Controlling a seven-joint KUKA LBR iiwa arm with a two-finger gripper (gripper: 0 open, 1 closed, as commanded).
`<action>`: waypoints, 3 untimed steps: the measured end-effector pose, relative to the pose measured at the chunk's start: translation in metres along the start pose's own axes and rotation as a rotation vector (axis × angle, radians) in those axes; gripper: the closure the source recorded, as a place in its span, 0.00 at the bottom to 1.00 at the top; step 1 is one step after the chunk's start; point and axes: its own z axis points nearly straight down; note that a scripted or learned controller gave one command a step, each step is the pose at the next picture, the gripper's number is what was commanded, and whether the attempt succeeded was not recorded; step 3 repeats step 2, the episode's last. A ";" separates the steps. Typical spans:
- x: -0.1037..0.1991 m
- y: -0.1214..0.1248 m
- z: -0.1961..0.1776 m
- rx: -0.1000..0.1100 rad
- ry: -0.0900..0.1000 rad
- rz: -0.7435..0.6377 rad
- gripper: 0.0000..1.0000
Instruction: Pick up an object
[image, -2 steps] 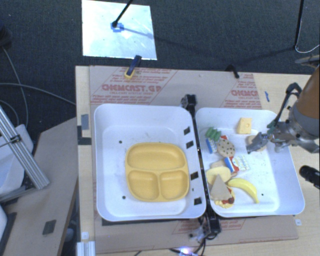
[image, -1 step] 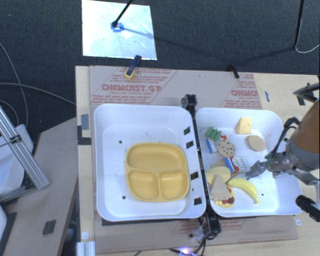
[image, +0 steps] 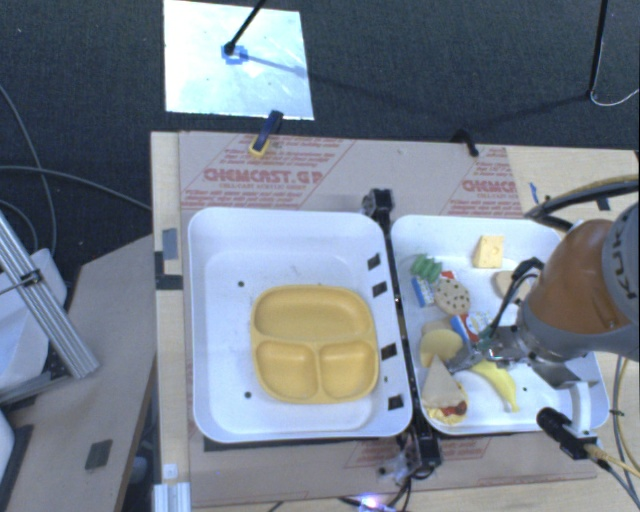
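Grey arm (image: 590, 290) lowers its gripper (image: 468, 357) among toy food beside the banana (image: 497, 380); jaws' state unclear; next, close and lift.

left bin (image: 215, 300): divided tray (image: 314, 342) lies in its middle | right bin (image: 590, 405): beside it, toy food is scattered within | cheese wedge (image: 489, 251) at the far side | cookie (image: 452, 295) mid-bin | banana (image: 497, 381) and sandwich (image: 446, 392) at the near edge

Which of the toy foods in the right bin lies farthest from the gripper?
The yellow cheese square, alone near the bin's far edge; the others cluster around the gripper.
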 end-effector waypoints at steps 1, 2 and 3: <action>-0.002 0.001 -0.013 -0.004 -0.002 0.002 1.00; 0.067 0.029 -0.105 -0.012 -0.002 -0.006 1.00; 0.067 0.029 -0.105 -0.012 -0.002 -0.006 1.00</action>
